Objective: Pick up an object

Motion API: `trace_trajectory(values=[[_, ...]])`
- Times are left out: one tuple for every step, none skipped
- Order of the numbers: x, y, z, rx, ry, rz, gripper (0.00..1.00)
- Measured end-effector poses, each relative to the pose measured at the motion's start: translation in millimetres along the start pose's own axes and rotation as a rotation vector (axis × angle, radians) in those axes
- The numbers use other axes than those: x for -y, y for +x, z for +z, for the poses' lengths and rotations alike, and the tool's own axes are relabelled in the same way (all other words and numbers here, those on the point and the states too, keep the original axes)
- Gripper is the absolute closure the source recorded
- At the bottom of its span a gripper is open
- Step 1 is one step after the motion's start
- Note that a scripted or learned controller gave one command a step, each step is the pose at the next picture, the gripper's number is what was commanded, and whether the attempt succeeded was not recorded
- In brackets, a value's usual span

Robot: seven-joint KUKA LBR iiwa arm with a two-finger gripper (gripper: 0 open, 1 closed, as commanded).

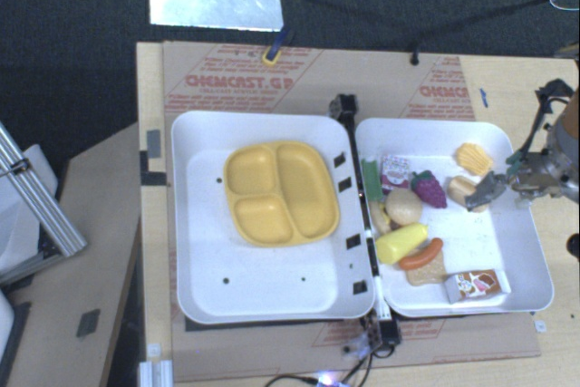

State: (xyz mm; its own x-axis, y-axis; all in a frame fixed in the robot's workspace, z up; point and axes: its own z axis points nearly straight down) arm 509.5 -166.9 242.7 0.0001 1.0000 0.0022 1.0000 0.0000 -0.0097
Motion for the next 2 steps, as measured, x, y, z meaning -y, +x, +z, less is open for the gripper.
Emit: trace_trajectory(values=[[-2.4,0.3,-5.7,0.003,-0.012,-0.003,0.00],[-3.0,2.1,35.9,0.001,-0.008,-0.002,0.00]])
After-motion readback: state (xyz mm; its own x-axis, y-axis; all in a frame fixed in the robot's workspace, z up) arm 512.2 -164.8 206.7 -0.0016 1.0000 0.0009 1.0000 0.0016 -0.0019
